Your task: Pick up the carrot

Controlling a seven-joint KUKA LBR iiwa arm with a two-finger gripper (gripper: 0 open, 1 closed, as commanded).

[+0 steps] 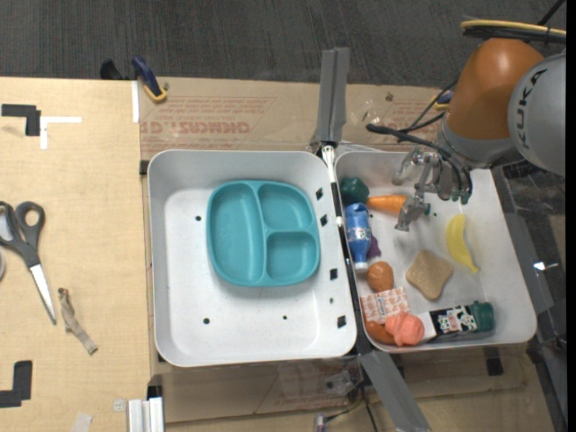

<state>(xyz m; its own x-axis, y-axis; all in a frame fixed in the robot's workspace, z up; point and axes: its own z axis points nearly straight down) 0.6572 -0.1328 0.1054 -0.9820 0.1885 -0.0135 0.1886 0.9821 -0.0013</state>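
The end effector (416,212) hangs low over the back of the right bin (500,241), its metal fingers pointing down; from here I cannot tell how far apart they stand, and nothing seems to be caught between them. The carrot (388,203) lies just to its left on the bin floor, very near a fingertip. Further left are a dark green vegetable (354,189) and a blue bottle (358,234). To its right lies a banana (462,242), and nearer the camera a slice of bread (428,274) and an egg (381,275). The left bin (180,268) holds a teal divided plate (265,233). Scissors (27,241) rest far off on the tabletop (72,196).
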